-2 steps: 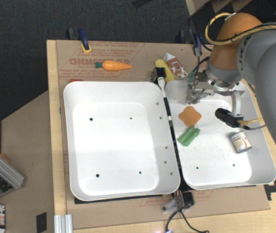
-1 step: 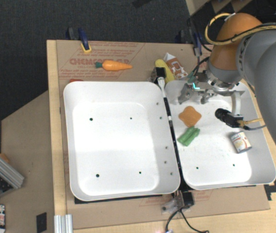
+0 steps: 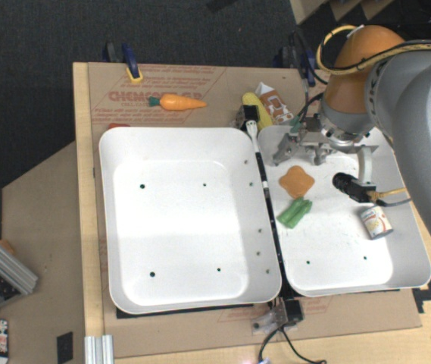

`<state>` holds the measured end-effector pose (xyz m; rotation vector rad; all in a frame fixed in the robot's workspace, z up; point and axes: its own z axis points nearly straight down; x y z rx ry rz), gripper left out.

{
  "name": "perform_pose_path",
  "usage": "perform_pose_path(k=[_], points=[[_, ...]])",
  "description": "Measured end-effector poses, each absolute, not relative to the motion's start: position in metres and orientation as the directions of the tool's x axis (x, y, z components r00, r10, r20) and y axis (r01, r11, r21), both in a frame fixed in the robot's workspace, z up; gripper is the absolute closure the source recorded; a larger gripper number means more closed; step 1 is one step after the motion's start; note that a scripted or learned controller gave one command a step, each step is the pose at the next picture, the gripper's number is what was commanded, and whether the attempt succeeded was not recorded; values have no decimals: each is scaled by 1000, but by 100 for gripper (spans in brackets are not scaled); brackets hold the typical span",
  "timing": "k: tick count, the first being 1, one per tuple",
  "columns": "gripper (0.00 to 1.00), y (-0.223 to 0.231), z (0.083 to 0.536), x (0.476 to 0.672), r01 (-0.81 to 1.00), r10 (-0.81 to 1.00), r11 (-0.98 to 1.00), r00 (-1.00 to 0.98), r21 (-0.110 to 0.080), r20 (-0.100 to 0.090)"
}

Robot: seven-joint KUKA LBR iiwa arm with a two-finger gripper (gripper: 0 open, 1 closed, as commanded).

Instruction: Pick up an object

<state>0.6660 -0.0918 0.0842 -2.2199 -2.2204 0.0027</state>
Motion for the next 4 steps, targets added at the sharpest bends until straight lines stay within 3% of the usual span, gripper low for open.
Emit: perform_pose_path(k=[1,2,3,4], points=[[100,-92,96,667,1000,1000,0,0,2,-1],[100,-114,91,666,1000,1000,-2,2,2,-2],[0,-113,91,667,1000,1000,0,0,2,-1],[0,-90,85,667,1000,1000,2,-2,-2,1]])
